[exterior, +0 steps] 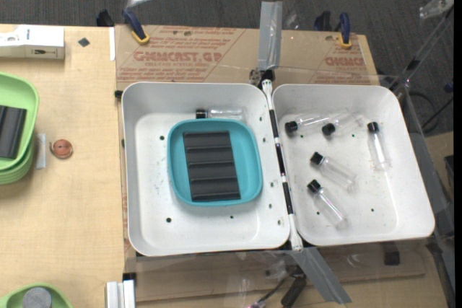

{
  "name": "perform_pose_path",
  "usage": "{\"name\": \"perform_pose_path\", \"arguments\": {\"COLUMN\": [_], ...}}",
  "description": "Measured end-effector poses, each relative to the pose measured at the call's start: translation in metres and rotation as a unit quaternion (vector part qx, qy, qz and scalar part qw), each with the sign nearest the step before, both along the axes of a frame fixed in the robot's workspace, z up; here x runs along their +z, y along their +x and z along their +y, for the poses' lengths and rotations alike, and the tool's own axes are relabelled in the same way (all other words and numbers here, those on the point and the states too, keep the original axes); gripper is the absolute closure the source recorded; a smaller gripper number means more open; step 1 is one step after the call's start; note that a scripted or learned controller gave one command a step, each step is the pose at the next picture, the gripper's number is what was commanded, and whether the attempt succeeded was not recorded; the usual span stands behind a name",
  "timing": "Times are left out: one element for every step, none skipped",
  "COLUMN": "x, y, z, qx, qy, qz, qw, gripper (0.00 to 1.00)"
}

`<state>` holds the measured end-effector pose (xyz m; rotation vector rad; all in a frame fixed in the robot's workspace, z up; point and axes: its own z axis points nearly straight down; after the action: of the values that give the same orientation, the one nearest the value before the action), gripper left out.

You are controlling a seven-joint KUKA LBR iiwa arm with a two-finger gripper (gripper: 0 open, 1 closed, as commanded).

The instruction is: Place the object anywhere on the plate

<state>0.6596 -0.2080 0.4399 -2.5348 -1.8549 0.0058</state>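
Vials [326, 200] – clear slim tubes, black caps – lie scattered in right bin [413, 155], transparent bodies faint against white | one more vial [219, 113] in left bin [144, 216], just beyond the plate [177, 171] | plate: teal, glossy, rounded square, carrying dark ribbed slab [211, 165]

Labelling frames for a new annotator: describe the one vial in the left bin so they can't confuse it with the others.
Start at the left bin, which holds the teal plate. Just beyond the plate's far edge lies a clear vial with a black cap, on its side. It is the lone vial in that bin; the rest lie in the right bin.
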Motion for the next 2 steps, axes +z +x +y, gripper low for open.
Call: {"name": "perform_pose_path", "arguments": {"x": [0.0000, 0.0000], "y": [0.0000, 0.0000], "z": [0.0000, 0.0000], "qx": [0.000, 0.000], "qy": [0.0000, 0.0000], "qz": [0.000, 0.000], "qw": [1.0000, 1.0000], "gripper": [0.00, 0.00]}}
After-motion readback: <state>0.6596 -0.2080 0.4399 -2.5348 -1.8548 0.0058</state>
